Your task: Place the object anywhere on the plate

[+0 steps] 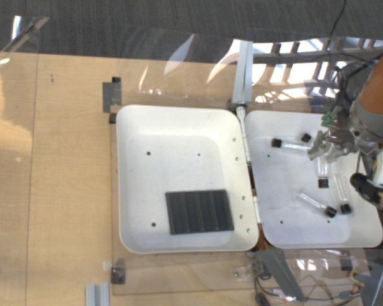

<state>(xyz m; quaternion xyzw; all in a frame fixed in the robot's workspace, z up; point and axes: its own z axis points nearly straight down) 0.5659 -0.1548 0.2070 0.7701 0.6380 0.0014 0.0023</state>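
Observation:
A dark grey ribbed plate (199, 211) lies flat in the front part of the left bin (134, 171). Several clear tubes with black caps lie scattered in the right bin (268, 222). One tube (287, 145) lies toward the back left. Another tube (322, 171) lies just in front of the gripper, and two more tubes (316, 203) (342, 195) lie nearer the front. My gripper (322, 148) hangs over the back right part of the right bin, right above the end of the upright-lying tube. Nothing lies on the plate.
The grey arm with its orange band (378, 91) comes in over the right bin's far right corner. A metal divider post (243, 75) stands behind the seam between the bins. Cables and brackets (287, 279) sit along the front edge of the bench.

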